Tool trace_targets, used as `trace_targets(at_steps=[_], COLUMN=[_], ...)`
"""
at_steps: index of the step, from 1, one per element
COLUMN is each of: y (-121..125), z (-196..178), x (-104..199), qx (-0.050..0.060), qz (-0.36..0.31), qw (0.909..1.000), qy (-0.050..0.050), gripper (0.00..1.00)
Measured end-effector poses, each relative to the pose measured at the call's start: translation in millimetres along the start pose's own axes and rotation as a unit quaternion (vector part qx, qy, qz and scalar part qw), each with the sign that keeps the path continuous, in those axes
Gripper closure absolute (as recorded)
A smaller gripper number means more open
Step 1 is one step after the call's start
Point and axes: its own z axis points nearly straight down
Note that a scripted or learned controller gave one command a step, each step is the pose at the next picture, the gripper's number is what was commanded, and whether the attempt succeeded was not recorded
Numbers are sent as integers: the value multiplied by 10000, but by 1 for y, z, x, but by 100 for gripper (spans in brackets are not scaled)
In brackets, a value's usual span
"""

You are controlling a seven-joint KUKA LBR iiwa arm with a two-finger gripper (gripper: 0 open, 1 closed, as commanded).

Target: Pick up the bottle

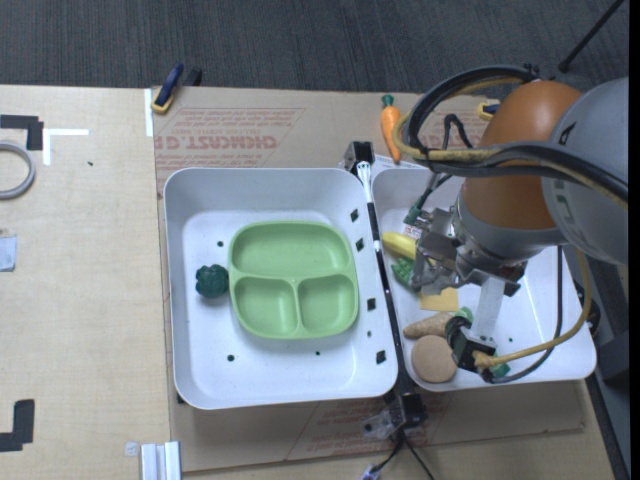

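Observation:
My gripper [432, 264] is low over the left part of the right bin [560, 363], and the grey arm with its orange band covers much of that bin. Close around the gripper lie a yellow piece [398, 244], a small green piece [404, 269] and a yellow wedge [441, 300]. Another green bit [413, 214] peeks out just behind the gripper; whether it belongs to the bottle I cannot tell. The arm hides whatever lies under it.
A tan roll [428, 325] and a round bun [433, 360] lie at the right bin's front left. The left bin [190, 368] holds a green divided plate [294, 280] and a dark green lump [211, 281]. A carrot [389, 120] lies behind the bins.

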Motion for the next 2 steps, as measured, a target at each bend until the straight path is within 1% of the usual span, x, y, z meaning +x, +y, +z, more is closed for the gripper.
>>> trace_targets(at_steps=[1,2], y=[-30,-56], z=[18,24], x=[65,127], qx=[8,-1], qz=[-629,-2361], qw=[9980,9717], qy=[-5,-3], gripper=[100,100])
